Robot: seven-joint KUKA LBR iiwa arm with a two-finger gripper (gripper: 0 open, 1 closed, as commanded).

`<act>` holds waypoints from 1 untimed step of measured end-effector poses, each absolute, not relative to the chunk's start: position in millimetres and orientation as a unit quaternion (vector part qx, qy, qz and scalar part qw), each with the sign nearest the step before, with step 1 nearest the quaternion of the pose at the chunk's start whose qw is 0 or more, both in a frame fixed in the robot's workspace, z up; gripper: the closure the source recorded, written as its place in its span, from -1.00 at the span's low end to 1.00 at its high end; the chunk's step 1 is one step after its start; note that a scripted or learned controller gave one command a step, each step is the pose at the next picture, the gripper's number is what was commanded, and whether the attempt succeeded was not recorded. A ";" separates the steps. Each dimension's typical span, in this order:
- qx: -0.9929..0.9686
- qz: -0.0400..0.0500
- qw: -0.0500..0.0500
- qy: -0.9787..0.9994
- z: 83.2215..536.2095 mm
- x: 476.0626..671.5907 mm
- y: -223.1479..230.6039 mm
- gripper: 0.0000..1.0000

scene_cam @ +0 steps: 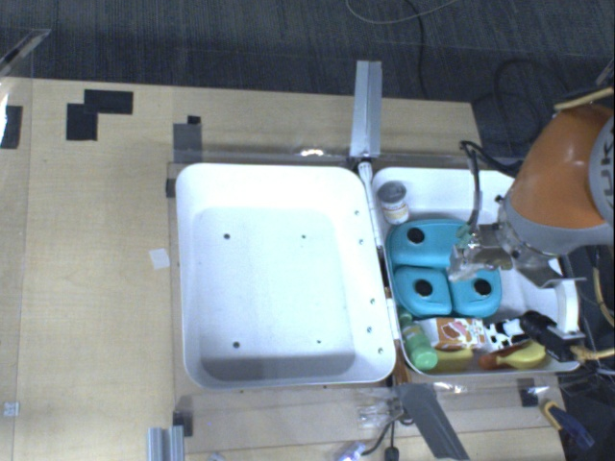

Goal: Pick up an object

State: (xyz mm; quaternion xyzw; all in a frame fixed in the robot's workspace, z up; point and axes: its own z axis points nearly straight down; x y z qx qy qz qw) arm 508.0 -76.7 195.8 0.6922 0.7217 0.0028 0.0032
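My gripper [469, 254] hangs low over the right bin [437, 179], at the right side of a cluster of teal blocks. One large teal block [421, 244] with a dark hole lies just left of it. Two smaller teal blocks sit in front, one at the left [423, 293] and one directly under the wrist [478, 298]. A small grey-lidded jar [392, 200] stands at the bin's back left. Along the front wall lie a green bottle [419, 350], an orange carton [459, 335] and a yellow piece [525, 357]. The arm hides the bin's right side.
The left bin [192, 257] sits beside the right one, with a metal post [366, 113] rising behind their shared wall. The orange band of the arm [567, 176] looms over the right bin's far corner. Black marks [96, 111] lie on the bench at the far left.
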 end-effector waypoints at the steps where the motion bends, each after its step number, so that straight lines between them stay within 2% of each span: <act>1: 0.702 0.002 0.003 0.712 283.3 557.3 -120.4 1.00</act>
